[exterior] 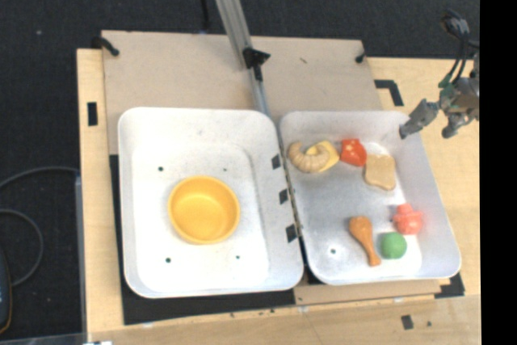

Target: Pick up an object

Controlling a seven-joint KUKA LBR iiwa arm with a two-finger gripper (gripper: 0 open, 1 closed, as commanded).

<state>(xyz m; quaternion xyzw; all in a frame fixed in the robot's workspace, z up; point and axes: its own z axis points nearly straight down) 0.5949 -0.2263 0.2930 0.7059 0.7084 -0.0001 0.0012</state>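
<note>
Left bin (145,133): one yellow bowl (204,210), upright, slightly near of centre. Right bin (428,254): croissant (313,157) and tomato (352,152) at the far side, bread slice (380,171) just right of them; drumstick (364,238), green ball (393,246) and pink piece (408,219) near right. Drumstick's long axis runs far-left to near-right, thick end far.

Gripper (432,119) above the right bin's far-right corner; jaws' opening cannot be told, nothing seen held.

Worktop (93,174) tan wood, dark floor beyond.
</note>
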